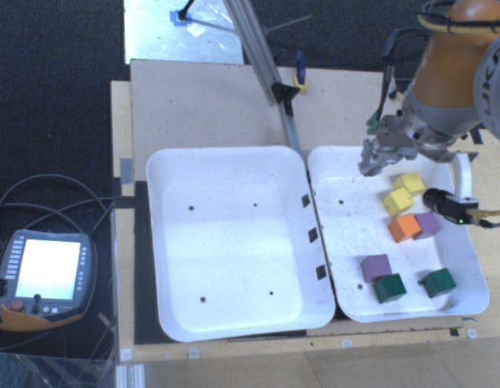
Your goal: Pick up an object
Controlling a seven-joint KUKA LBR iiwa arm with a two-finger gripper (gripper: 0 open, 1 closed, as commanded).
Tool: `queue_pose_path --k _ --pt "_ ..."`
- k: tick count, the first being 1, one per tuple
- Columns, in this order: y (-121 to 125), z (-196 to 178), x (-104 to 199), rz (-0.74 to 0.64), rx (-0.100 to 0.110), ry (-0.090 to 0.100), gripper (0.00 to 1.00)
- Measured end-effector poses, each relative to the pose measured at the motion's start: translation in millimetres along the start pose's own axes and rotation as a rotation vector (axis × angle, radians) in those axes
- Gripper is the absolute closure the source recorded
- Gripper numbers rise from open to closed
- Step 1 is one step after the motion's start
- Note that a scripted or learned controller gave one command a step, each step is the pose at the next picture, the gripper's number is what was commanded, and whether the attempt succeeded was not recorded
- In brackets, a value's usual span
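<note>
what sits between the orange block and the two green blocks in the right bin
In the camera view, a purple block lies between the orange block and the nearer green block. Toward the other green block, the bin floor is bare.

The pale tan tabletop (201, 103) is carrying two shallow white bins side by side. The left bin (165, 241) is sitting near its front edge, and the right bin (347, 241) is lying just beside it, their inner rims touching. A slanted metal pole (262, 55) with a clamp is crossing the tabletop's far part, ending between the bins' far corners.
</note>
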State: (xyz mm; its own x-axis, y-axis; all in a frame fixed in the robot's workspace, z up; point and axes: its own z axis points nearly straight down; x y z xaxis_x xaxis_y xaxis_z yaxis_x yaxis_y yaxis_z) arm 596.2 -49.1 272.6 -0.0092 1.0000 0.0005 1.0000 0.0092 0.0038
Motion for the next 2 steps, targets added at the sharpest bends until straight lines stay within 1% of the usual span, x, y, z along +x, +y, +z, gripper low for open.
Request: queue_pose_path --k 1,2 --pt "5.3 4.6 45.7 0.0 0.001 0.0 1.0" --pt "10.3 13.4 100.7 -0.001 0.002 0.002 1.0"
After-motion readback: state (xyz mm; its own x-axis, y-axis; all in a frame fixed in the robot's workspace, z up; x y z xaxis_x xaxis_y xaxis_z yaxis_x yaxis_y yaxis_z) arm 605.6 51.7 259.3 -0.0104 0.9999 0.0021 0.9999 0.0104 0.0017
